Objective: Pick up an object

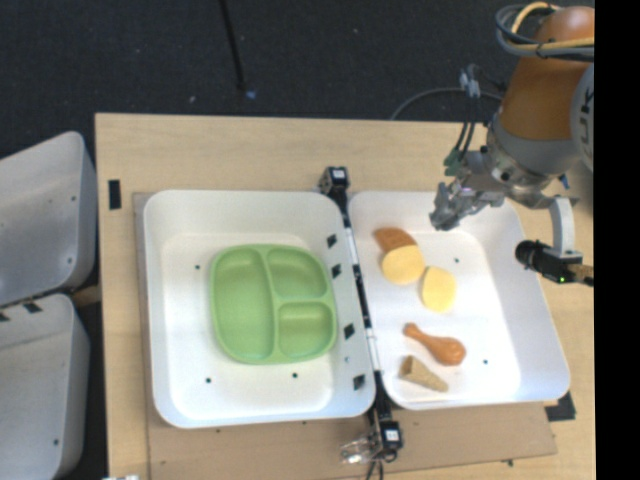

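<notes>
The right white bin holds several food-shaped objects. Two yellow round pieces lie near its middle, one to the left of the other. An orange-brown piece sits just above the left yellow one. A brown drumstick shape and a tan wedge lie near the bin's front. My gripper hangs over the bin's back part, to the right of the orange-brown piece and above the yellow pieces. Nothing shows between its fingers.
The left white bin holds a green divided tray. Black clips sit along the seam between the bins. A cable loops behind the arm at the back right. Wooden bench surrounds both bins.
</notes>
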{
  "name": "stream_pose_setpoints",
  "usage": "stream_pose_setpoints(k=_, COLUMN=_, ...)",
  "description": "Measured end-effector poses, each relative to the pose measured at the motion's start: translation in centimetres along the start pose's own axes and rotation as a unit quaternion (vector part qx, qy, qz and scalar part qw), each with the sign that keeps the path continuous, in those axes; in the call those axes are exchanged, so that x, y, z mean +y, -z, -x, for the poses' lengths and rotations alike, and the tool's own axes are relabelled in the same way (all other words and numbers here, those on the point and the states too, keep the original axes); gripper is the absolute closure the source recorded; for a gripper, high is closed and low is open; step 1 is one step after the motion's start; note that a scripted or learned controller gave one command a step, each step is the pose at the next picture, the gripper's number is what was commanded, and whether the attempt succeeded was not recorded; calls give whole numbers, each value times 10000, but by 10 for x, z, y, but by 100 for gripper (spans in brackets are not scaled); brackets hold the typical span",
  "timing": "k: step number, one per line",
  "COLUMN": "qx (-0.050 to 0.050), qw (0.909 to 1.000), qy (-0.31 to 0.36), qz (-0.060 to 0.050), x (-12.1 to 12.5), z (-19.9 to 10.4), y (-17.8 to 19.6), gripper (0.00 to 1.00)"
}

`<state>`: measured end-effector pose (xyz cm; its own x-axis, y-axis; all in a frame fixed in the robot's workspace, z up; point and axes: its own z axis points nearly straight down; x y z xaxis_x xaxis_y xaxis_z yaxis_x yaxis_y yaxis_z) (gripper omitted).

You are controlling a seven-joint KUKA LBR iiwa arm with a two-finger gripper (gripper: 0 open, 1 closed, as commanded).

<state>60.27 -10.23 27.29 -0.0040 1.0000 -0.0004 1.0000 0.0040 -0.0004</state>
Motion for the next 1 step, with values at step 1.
stream_pose_setpoints(k=1, qx=6, qw=10000, qy=8, qz=-1, x=-16, z=-46, y=-1, gripper=100)
